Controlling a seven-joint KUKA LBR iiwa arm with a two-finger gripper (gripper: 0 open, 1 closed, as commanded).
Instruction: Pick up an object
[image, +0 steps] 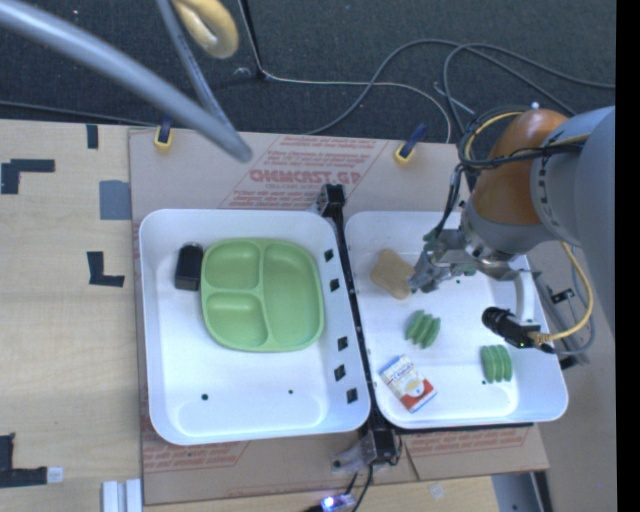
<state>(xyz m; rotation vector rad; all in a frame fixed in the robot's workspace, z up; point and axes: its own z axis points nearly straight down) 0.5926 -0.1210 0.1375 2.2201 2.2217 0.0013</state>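
My gripper (425, 277), grasp state impossible to tell, hovers beside the tan block (391, 273), risking nudging it away.

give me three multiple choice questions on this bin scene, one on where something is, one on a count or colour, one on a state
1. Where does the green divided plate lie?
A. left bin
B. right bin
C. on the cardboard outside the bins

2. How many green ridged pieces lie in the right bin?
A. one
B. two
C. four

3. How does the small carton sit?
A. standing upright
B. lying flat on the bin floor
C. stacked on the plate

Answers:
1 A, the plate fills the middle of the left bin beside a black block.
2 B, one piece lies near the centre and another further right.
3 B, its printed face points up.
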